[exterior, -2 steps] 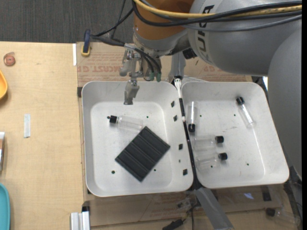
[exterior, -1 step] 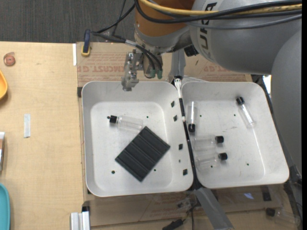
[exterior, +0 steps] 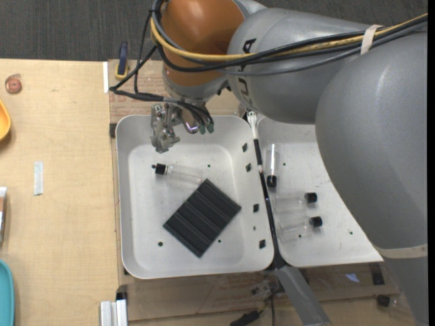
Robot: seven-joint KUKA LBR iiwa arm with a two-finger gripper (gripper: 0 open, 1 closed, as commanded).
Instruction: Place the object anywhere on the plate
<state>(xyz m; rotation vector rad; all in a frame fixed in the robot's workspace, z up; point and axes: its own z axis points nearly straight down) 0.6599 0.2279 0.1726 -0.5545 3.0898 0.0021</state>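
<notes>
Gripper [exterior: 165,136] above the left bin [exterior: 132,202], finger state unresolvable. Clear vial [exterior: 178,174] lies beside the black ribbed plate [exterior: 202,217]; arm hides the right bin's [exterior: 340,246] far side.

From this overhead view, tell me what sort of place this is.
Probably a robot test bench in a lab: a big grey arm reaches over two white bins, with small clear vials and a black ribbed plate inside.

The grey arm [exterior: 326,80] is extended in from the right, and its orange band [exterior: 197,26] is seen directly above the wrist. The gripper [exterior: 164,140] is pointed downward below this band. Cables are looped around the wrist beside it.
</notes>
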